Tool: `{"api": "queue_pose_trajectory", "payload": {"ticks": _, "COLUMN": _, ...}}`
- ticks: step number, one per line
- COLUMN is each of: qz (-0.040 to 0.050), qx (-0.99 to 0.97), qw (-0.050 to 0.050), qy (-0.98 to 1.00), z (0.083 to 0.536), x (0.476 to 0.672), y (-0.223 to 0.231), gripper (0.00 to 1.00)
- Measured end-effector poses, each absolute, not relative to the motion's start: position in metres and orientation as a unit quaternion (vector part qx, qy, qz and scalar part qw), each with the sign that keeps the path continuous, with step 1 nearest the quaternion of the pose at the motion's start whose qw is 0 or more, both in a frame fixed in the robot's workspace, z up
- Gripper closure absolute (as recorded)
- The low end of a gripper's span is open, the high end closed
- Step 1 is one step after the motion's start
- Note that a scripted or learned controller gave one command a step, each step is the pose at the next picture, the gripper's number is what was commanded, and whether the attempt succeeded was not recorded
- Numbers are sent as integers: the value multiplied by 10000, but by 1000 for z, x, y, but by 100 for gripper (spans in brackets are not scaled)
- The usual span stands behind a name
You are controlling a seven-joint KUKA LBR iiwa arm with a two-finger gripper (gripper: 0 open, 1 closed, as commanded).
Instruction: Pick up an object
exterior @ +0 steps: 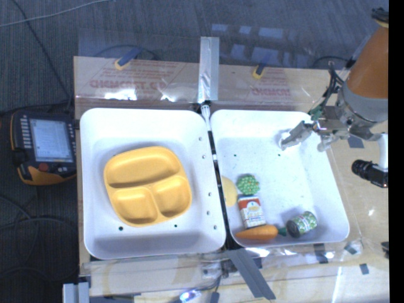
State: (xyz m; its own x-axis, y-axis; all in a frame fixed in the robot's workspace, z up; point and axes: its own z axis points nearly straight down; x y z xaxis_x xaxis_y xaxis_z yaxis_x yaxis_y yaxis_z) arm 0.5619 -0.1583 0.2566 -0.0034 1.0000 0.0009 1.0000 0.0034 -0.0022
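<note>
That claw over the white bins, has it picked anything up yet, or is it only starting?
Nothing looks done: the carrot, green can and small red box lie in the right bin. In hand: the claw hovers at that bin's far end with nothing between its fingers. Reaching, gripping and lifting remain.

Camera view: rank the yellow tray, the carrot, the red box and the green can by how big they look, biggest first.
1. Yellow tray, by far the largest.
2. Carrot and red box: similar in area, too close to rank.
3. Green can, slightly smaller.
</note>
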Motion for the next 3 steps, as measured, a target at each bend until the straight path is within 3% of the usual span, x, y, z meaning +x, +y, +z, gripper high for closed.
{"api": "queue_pose_trajectory", "payload": {"ticks": 1, "qz": 11, "qx": -7069, "qw": 9, "qy": -7073, "z": 244, "x": 552, "y": -127, "gripper": 0}}
{"api": "queue_pose_trajectory", "payload": {"ticks": 2, "qz": 4, "qx": -6208, "qw": 13, "qy": -7840, "z": 183, "x": 590, "y": -76, "gripper": 0}}
{"api": "queue_pose_trajectory", "payload": {"ticks": 3, "qz": 7, "qx": -6302, "qw": 15, "qy": -7764, "z": 146, "x": 543, "y": -100, "gripper": 0}}
